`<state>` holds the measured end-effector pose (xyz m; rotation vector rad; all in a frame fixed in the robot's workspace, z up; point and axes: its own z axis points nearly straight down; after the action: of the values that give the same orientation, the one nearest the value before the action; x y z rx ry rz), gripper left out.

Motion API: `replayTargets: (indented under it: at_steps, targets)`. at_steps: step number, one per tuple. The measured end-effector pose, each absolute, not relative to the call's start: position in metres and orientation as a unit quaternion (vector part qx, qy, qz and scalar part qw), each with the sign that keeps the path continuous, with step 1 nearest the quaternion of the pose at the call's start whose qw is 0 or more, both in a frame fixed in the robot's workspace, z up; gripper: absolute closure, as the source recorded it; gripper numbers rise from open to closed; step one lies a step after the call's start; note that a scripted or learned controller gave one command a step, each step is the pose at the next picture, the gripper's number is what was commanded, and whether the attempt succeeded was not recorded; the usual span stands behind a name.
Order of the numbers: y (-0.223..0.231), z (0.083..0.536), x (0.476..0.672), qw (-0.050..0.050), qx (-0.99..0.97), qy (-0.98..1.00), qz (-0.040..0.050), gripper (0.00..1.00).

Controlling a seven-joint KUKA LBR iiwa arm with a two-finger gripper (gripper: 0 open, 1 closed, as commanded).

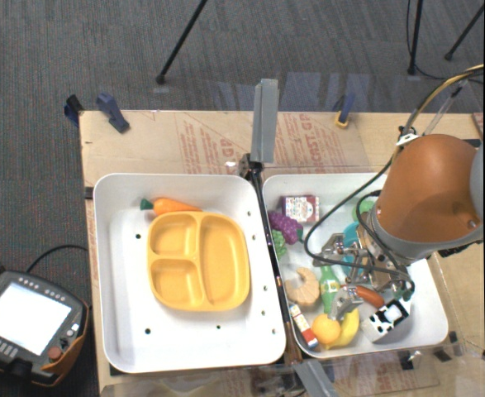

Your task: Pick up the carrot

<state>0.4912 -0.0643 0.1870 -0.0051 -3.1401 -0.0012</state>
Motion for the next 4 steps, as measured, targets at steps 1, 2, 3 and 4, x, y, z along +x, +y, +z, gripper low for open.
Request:
replayTargets:
  at_steps: [1,2,3,4]
  targets:
    - [0.002,0.187,0.476,0.002,0.107,-0.994,-0.0009,0.0]
    - [-0.036,0.187,0.538,0.0,0.16,-0.987,-0.0009,0.0]
    - [-0.02,0.187,0.482,0.001,0.153,-0.988,-0.0012,0.0]
    - [-0.079,0.187,0.531,0.0,0.12,-0.993,-0.0004,0.0]
